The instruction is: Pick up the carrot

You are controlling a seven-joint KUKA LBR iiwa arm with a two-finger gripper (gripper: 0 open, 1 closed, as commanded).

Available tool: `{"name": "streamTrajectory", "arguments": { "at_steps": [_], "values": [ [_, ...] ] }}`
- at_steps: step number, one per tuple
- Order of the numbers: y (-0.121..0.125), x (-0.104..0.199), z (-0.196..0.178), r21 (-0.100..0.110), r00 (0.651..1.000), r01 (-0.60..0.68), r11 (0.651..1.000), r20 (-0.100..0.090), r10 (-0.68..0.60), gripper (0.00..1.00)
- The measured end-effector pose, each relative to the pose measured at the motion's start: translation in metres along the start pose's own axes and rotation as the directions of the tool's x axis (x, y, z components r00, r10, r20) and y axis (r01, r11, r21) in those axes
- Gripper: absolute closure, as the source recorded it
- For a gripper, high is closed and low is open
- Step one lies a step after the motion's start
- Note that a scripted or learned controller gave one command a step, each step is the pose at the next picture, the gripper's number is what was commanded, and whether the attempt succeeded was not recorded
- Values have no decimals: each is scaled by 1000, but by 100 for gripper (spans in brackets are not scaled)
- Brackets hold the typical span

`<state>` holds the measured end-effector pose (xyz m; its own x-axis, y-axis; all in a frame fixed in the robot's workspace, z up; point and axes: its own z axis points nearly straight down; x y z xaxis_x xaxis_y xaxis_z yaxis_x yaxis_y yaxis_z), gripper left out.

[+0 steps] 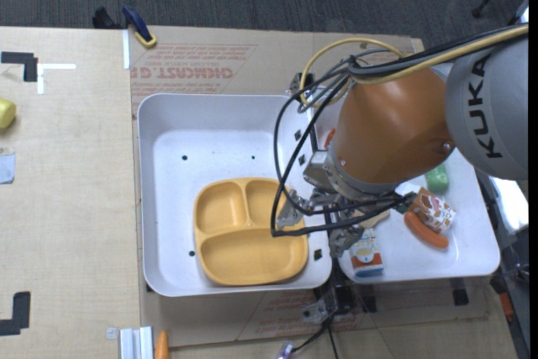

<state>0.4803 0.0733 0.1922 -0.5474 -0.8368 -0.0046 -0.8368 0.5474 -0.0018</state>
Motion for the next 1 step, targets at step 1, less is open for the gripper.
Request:
{"name": "streamTrajectory", "arguments": {
  "at_steps": [1],
  "values": [
    [17, -25, 99, 2, 1000, 20, 1000, 4, -20, 0]
  ]
}}
